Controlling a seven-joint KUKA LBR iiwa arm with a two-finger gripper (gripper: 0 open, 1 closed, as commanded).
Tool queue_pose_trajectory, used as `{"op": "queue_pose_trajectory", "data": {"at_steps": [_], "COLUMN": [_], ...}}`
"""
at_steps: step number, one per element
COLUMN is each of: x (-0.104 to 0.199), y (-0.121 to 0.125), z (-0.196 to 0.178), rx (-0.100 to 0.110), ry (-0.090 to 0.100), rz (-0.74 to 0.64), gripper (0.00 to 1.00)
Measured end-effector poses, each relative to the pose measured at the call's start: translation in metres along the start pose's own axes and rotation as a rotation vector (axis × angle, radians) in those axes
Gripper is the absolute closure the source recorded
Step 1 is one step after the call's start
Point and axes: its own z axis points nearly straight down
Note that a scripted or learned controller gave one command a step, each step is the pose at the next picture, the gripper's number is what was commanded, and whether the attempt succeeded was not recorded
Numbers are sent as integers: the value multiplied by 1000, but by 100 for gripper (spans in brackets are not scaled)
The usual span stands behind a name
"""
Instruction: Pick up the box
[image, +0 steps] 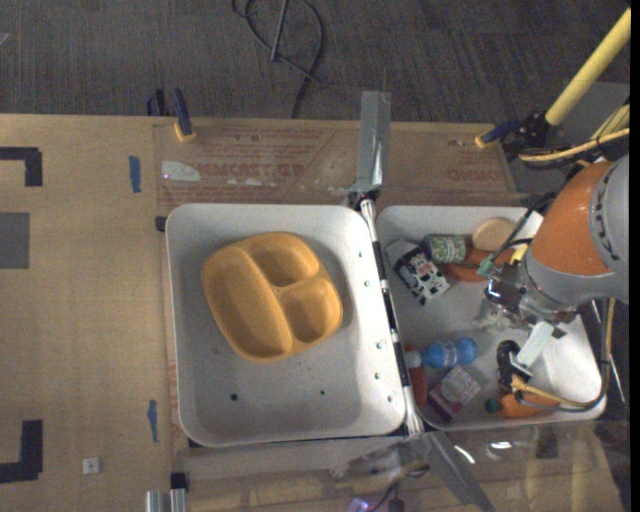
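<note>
A small black-and-white box lies in the right bin, near its left wall and toward the back. A flat pinkish packet or box rests near the bin's front. My gripper hangs over the middle of the right bin, under the grey wrist and orange band. It sits to the right of the black-and-white box, apart from it, and I see nothing held in it. Its tip is dark and blurred against the bin floor.
The left bin holds a yellow divided plate. The right bin also holds a green can, a tan round item, a blue bottle, a red tube and an orange object. A metal divider separates the bins.
</note>
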Motion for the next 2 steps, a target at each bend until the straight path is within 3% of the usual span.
{"op": "queue_pose_trajectory", "data": {"at_steps": [1,2], "x": [64,49], "y": [28,17], "z": [0,-15], "rx": [-3,8], "ry": [1,-2], "rz": [141,208], "gripper": [100,100]}}
